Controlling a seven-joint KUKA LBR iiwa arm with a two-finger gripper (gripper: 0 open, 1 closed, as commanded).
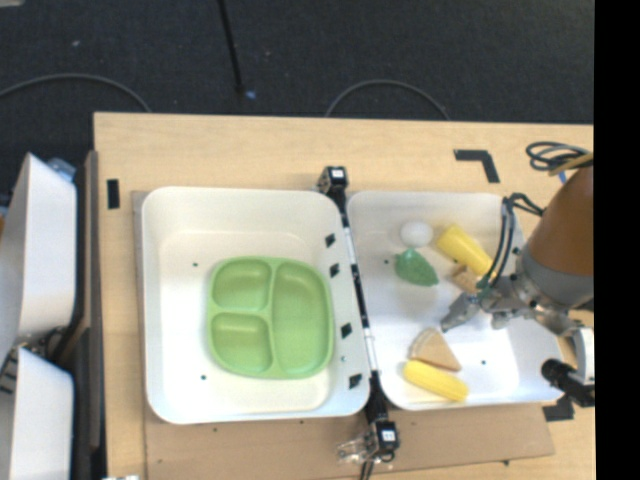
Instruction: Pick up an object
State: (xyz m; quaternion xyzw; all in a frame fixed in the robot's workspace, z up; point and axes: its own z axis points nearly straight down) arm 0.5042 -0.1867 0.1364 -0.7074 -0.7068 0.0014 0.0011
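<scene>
The right bin (pixel 500 383) holds several small objects: a white ball (pixel 415 233), a green lump (pixel 416 268), a yellow block (pixel 464 249) with a tan piece under it, a tan wedge (pixel 436 350) and a yellow cylinder (pixel 435 380). My gripper (pixel 470 308) hangs low over the bin's middle right, just below the yellow block and above the tan wedge. A grey finger (pixel 458 314) points left toward the wedge. Nothing shows between the fingers.
The left bin (pixel 170 228) bears a green divided plate (pixel 270 316). A black divider with clips (pixel 350 298) runs between the bins. Cables (pixel 555 154) lie at the bench's back right. White boxes (pixel 45 258) stand off the left edge.
</scene>
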